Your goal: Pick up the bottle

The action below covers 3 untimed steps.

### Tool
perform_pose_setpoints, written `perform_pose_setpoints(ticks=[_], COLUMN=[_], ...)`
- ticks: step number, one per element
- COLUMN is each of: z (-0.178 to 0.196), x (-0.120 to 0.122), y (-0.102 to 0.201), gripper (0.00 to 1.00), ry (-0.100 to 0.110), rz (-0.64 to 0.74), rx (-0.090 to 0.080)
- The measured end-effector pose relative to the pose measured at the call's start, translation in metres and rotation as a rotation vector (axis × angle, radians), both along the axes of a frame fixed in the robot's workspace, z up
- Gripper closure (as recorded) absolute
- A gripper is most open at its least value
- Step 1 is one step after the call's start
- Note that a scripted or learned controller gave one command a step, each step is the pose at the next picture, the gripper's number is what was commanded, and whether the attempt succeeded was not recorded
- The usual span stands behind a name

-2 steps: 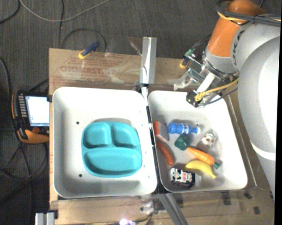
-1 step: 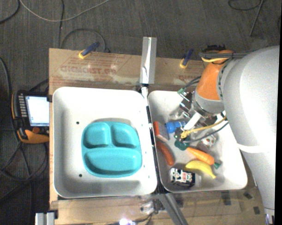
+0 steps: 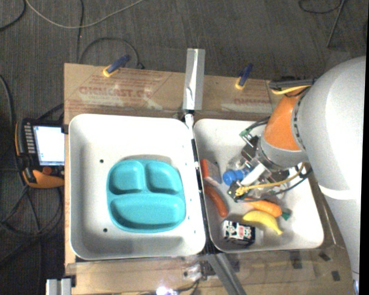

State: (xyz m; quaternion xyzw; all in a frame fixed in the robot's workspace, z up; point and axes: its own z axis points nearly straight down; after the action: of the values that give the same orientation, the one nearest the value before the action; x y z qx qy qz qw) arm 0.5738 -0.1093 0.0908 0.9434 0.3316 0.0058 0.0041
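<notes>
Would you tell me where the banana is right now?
The banana lies in the right bin, near its front, just below the carrot and right of the small dark box.

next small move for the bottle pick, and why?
Probably a short straight descent onto the bottle, then close. The gripper sits low in the right bin, right beside the bottle's blue cap, but nothing shows the bottle held. The sausage, carrot and banana lie close by, so a sideways sweep risks nudging them.
</notes>
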Motion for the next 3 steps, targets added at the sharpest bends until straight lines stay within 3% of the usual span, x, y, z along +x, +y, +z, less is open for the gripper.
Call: perform_pose_setpoints(ticks=[1, 2, 3], z=[0.001, 0.009, 0.146], x=[-0.050, -0.050, -0.065], y=[0.008, 0.008, 0.063], gripper=[0.00, 1.00, 1.00], ry=[-0.005, -0.001, 0.017], rz=[0.112, 0.112, -0.133], rx=[-0.004, 0.001, 0.001])
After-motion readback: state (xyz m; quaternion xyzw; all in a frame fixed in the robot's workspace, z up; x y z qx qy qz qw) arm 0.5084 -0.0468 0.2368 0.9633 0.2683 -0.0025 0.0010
